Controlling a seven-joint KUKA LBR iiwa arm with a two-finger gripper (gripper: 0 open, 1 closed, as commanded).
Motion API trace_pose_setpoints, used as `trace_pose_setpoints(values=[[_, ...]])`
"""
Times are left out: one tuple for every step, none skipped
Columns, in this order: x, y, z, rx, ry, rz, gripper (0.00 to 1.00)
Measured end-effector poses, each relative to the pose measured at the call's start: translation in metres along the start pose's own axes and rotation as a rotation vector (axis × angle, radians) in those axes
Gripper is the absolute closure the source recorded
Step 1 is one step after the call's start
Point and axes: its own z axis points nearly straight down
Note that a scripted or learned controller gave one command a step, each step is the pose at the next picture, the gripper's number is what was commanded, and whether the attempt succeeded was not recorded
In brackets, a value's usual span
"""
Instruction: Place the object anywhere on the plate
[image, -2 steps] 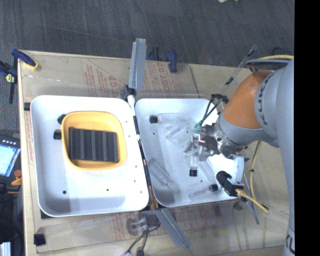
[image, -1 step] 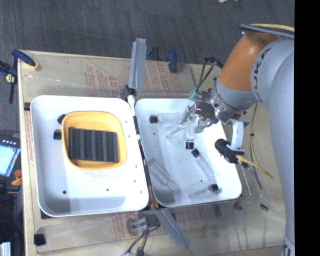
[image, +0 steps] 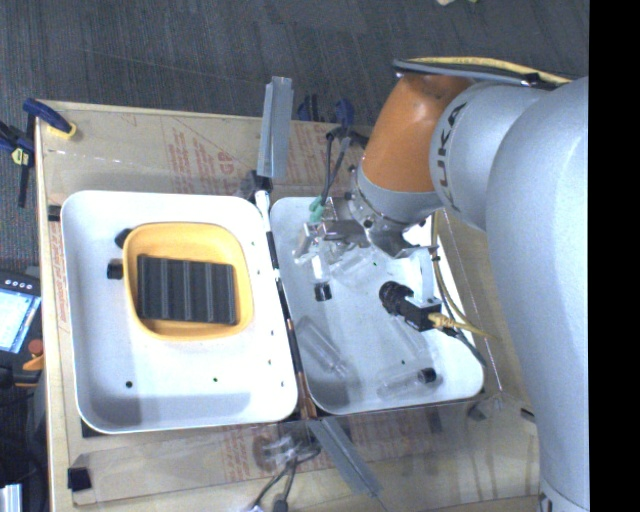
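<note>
While the yellow plate sits in the left bin, I see two clear tubes lying in the right bin, near its front edge. The gripper hangs over that bin's back, apart from them; whether it is spread or closed I cannot tell.
</note>
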Motion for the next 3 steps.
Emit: trace_pose_setpoints(values=[[0.0660, 0.0454, 0.0278, -0.004, -0.002, -0.258, 1.00], [0.0659, 0.0455, 0.0276, -0.004, -0.002, -0.257, 0.00], [0.0663, 0.0457, 0.0182, -0.003, 0.000, -0.260, 1.00]])
